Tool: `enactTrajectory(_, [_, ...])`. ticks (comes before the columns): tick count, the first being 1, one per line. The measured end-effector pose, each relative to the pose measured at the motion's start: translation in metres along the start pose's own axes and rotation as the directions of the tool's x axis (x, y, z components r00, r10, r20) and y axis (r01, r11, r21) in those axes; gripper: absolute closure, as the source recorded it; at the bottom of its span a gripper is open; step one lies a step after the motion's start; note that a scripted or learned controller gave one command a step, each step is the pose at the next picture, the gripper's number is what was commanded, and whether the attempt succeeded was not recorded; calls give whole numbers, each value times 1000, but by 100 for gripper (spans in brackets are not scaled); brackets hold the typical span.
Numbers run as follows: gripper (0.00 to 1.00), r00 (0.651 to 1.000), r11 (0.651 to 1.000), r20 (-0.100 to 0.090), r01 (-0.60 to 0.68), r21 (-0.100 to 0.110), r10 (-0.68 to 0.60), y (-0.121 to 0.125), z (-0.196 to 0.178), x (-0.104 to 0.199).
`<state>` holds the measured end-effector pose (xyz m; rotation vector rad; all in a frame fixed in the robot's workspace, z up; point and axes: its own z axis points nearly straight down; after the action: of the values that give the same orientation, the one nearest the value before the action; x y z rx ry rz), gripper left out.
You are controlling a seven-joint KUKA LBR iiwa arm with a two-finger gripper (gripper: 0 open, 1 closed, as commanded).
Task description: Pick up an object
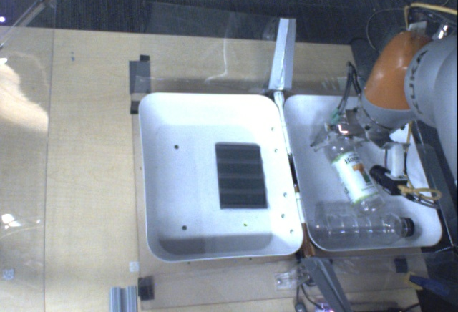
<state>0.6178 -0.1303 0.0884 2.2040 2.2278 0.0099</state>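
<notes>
Right bin (304, 114) holds small bottle (355, 176) with white label, lying flat at centre; long axis diagonal, upper left to lower right. Clear plastic bottle (361, 225) lies along bin's lower edge, axis horizontal, dark cap toward right. Claw (348, 129) sits at small bottle's upper-left end; grip state cannot tell. Left bin (164, 160) carries dark ribbed rectangle (241, 175) at centre. Both bins on tabletop (79, 182).

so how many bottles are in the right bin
2. A small white bottle with a green label lies mid-bin, just below the tool. A clear plastic bottle with a dark cap lies along the near wall. The arm may hide more.
</notes>
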Motion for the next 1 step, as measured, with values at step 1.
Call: enactTrajectory(1, [0, 1000, 1000, 0, 0, 0, 0, 0, 0, 0])
